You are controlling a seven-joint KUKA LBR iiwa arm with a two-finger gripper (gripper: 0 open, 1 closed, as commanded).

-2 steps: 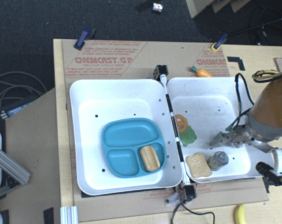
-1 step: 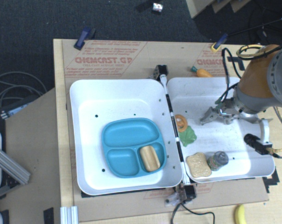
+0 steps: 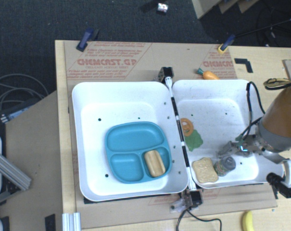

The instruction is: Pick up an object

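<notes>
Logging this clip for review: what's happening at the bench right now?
The arm's gripper is low in the right bin, next to a small grey object and a tan sponge-like piece. Nothing is visibly held. The left bin holds a blue divided tray with a tan roll in it.

Single fixed camera, mounted above the pale wooden surface (image 3: 63, 129), looking down at a slant from a moderate height. Both shallow white plastic bins (image 3: 85, 129) fall fully within frame; dark floor shows beyond the surface's far edge.
</notes>
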